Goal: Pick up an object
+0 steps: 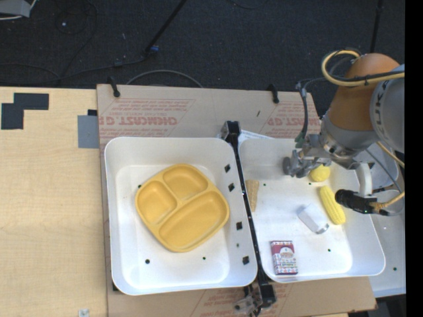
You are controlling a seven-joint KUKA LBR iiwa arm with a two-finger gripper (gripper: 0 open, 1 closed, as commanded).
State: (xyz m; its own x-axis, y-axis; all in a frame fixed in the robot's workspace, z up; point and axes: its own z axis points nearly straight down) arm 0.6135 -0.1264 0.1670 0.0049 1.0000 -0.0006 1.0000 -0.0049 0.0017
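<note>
Hand: the hand hangs low over the far side of the right bin; whether it is open or closed cannot be told.
Nearest object: a small yellow piece lies just beside the hand.
Right bin: also a corn cob, a grey cylinder and a red-and-white box.
Left bin: the left bin carries a yellow divided tray.

Grey arm reaching from right — gripper lowered
</note>
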